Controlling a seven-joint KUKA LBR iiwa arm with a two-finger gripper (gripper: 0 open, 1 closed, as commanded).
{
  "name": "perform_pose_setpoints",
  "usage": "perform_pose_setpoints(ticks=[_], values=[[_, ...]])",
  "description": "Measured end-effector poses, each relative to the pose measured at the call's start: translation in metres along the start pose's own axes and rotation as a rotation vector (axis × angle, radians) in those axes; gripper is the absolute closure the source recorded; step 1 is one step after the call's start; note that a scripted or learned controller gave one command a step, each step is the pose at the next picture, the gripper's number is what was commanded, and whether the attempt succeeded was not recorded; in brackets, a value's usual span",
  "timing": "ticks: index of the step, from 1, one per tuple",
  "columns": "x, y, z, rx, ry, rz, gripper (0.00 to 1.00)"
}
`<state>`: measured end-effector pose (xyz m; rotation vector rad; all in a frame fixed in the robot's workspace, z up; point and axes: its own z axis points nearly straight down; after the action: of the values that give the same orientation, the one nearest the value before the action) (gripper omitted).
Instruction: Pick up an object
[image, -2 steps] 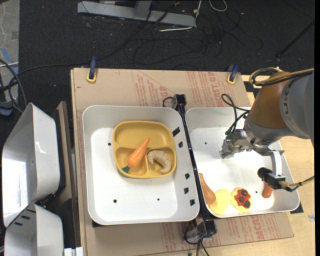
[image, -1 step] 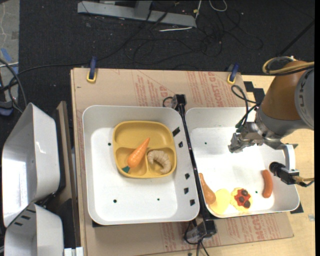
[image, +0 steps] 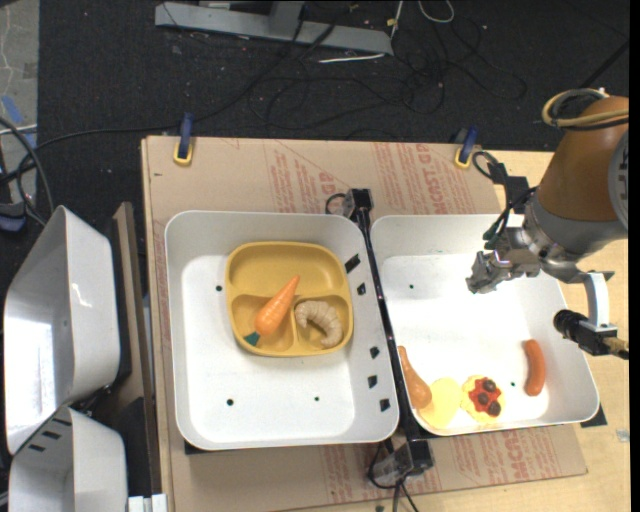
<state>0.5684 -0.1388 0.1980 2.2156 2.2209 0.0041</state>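
My gripper (image: 487, 275) hangs over the upper part of the right bin (image: 440, 310), with nothing visible between its fingers. Along that bin's front edge lie an orange pear-shaped piece (image: 414, 380), a yellow piece topped with dark red berries (image: 482, 396) and a small orange sausage (image: 536, 367). In the left bin (image: 200, 330) sits a yellow divided plate (image: 240, 270) that holds a carrot (image: 277, 305) and a pale shrimp (image: 321, 320).
The arm's grey body and orange band (image: 590, 160) fill the upper right. Both bins rest on a cardboard sheet (image: 300, 170) held by yellow clamps. White containers (image: 60, 330) stand at the far left. Cables cross the dark floor behind the bench.
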Motion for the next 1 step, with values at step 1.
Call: perform_pose_setpoints(ticks=[1], values=[[-0.0002,0.0017,-0.0534,-0.001,-0.001,-0.001,1.00]])
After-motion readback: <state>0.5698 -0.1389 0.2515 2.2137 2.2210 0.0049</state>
